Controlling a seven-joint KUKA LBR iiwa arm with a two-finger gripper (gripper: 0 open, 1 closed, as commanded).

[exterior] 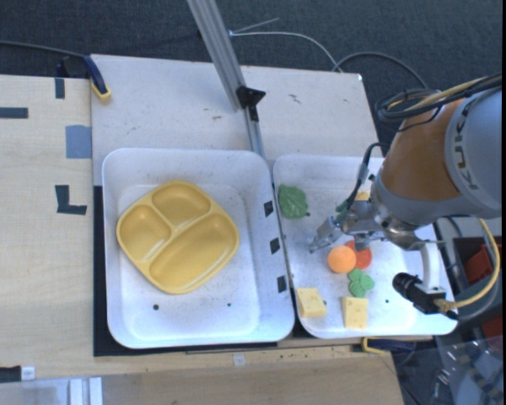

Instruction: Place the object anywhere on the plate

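An orange ball (341, 259) is lying in the right bin (320, 171), roughly at its middle, and it is the item nearest the gripper (329, 234). The gripper is hanging just above and left of the ball; its metal fingers (322, 240) are pointing down toward the bin floor, slightly parted, with nothing between them. A red piece (363, 258) is touching the ball on its right side, and a small green piece (361, 284) is sitting just below both. Two yellow cheese-like blocks are resting near the bin's front edge: one (311, 302) at the left corner, the other (355, 312) beside it to the right. A green leafy item (293, 201) is lying farther up, near the bin's left wall.

The yellow plate (178, 235), divided into three compartments, is sitting in the left bin (118, 302), well apart from the ball, with nothing on it. The arm (430, 163), grey with its orange band, is reaching in over the right bin's far side.
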